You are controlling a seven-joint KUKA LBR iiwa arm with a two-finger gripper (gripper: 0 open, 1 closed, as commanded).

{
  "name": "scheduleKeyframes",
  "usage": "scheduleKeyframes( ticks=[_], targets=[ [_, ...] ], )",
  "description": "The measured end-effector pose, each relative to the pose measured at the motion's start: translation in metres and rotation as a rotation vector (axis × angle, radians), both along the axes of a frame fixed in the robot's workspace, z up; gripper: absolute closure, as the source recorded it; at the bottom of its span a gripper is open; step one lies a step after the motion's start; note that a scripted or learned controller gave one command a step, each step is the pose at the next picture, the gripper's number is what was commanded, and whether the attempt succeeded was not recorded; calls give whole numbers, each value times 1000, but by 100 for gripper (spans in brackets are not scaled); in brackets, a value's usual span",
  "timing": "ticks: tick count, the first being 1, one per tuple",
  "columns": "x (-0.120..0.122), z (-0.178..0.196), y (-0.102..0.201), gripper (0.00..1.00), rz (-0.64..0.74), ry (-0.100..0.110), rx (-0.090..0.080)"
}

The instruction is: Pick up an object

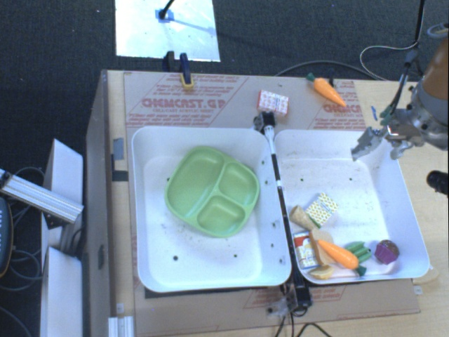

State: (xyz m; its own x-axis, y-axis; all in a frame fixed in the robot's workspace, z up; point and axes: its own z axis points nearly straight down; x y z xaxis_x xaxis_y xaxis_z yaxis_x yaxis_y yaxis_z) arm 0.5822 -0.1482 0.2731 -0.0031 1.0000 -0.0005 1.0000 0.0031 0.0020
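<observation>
The hand (379, 142), fingers spread and holding nothing, hangs over the right bin's (407, 188) upper right; I'd bring it down toward the carrot (337, 253) at lower right, straddling its narrow width.

Single fixed camera above table (210, 104), looking down at slant. Both white bins (210, 272) fully in frame, mid-distance. Dark floor along top and left. Arm (431, 97) enters from right edge.
</observation>
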Motion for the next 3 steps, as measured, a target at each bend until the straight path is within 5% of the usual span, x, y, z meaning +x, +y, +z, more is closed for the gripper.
scheduleKeyframes(
  ticks=[1,2,3],
  targets=[
    [-97,-110,-16,0,-3,5,1],
    [-73,-189,35,0,0,0,1],
    [-72,-178,35,100,0,-1,1]
  ],
)
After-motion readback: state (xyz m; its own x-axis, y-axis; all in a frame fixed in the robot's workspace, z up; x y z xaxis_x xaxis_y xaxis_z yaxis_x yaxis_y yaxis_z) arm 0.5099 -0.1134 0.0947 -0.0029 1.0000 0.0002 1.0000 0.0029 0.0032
